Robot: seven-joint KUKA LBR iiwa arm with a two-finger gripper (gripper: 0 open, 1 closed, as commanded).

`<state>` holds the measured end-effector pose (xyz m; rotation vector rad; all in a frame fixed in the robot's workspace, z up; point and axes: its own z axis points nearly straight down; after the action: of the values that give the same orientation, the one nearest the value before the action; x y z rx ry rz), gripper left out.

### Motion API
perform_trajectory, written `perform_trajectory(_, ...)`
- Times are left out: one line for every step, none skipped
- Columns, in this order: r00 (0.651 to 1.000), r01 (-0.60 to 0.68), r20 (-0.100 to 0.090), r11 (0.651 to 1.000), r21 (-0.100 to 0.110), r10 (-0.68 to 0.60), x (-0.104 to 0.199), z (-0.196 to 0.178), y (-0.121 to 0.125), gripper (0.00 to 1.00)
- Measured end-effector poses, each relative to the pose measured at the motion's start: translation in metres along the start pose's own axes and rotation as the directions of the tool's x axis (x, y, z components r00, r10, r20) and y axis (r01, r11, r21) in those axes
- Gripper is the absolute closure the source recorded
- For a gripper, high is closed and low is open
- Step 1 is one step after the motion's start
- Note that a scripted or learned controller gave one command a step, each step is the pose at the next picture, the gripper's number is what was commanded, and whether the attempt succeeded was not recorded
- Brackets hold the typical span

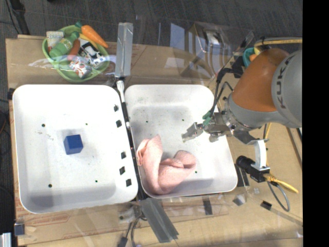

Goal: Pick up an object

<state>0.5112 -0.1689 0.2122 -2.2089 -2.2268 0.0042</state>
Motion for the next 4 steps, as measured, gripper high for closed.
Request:
perform_trajectory(1.000,-0.019,0.000,1.000,-0.004,0.019,-0.034,0.120,-0.033,0.00)
perform_trajectory(1.000,-0.014,0.000,1.000,-0.004,0.014,-0.033,0.110,-0.033,1.00)
perform_trajectory(1.000,-0.013,0.000,1.000,-0.004,0.013,-0.033,0.110,-0.032,0.00)
perform_trajectory(1.000,-0.008,0.000,1.000,-0.001,0.008,-0.033,0.101,-0.032,1.00)
